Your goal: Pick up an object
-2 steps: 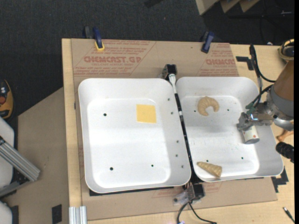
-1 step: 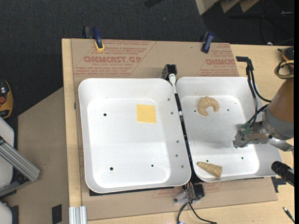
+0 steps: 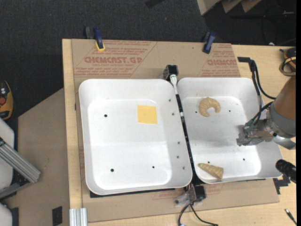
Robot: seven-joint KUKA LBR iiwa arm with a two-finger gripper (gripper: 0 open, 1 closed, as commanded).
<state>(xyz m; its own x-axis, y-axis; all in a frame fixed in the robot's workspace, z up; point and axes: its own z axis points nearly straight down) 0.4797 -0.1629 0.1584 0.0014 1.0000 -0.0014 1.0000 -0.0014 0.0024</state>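
We take the croissant [image 3: 209, 106] as the likeliest pick: it lies near the far edge of the right bin [image 3: 188, 126], well apart from the cone-shaped pastry [image 3: 211, 170] at that bin's near edge. We judge it light, fairly stiff and rough enough not to slip; gripping across its thick middle looks safest. A flat yellow square [image 3: 147, 114] sits in the left bin [image 3: 89, 126]. The hand [image 3: 247, 136] hovers by the right bin's right edge; we cannot tell whether it is clenched or released.
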